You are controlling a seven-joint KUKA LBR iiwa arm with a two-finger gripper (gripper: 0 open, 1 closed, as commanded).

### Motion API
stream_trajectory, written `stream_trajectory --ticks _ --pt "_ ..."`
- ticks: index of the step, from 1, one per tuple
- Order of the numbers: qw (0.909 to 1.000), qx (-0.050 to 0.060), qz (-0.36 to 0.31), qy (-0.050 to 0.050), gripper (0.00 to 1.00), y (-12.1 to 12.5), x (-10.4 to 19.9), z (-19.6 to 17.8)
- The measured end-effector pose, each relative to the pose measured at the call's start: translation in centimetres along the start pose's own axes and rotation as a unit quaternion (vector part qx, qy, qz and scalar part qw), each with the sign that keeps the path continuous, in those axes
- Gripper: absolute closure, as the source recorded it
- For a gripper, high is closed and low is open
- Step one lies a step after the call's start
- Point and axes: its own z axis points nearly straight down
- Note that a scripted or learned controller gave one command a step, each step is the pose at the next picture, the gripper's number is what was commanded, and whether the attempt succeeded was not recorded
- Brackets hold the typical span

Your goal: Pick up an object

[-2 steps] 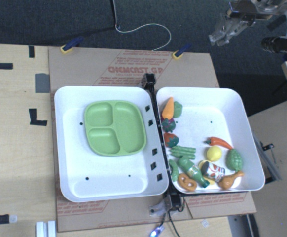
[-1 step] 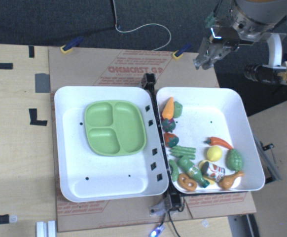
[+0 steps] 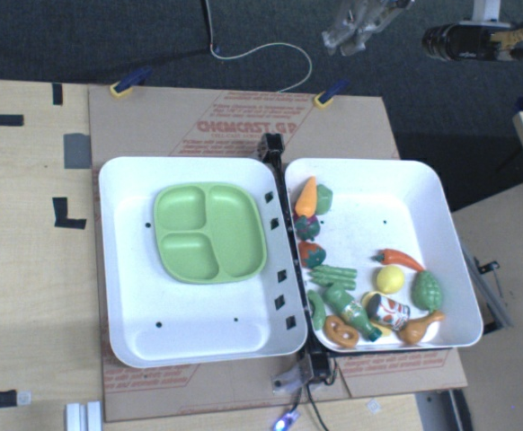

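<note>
The gripper (image 3: 356, 27) hangs high beyond the bins, grasping nothing, its finger spread unclear, while the carrot (image 3: 305, 196) lies well below it, long axis pointing roughly toward it

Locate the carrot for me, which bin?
The carrot lies in the right bin, at its upper left corner against the divider between the bins, with a green toy touching its right side.
</note>
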Motion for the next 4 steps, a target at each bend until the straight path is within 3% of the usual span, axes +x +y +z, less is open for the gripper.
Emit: stream_trajectory --ticks 1,2,3,4 --pt "1.0 0.007 0.0 0.0 1.0 -8.2 6.7 0.5" --pt "1.0 0.01 0.002 -0.002 1.0 -12.3 10.9 4.4" --pt "1.0 0.005 0.003 -0.001 1.0 -7.9 15.6 0.5" --pt "1.0 0.006 0.004 -0.002 1.0 -4.3 17.6 0.8"
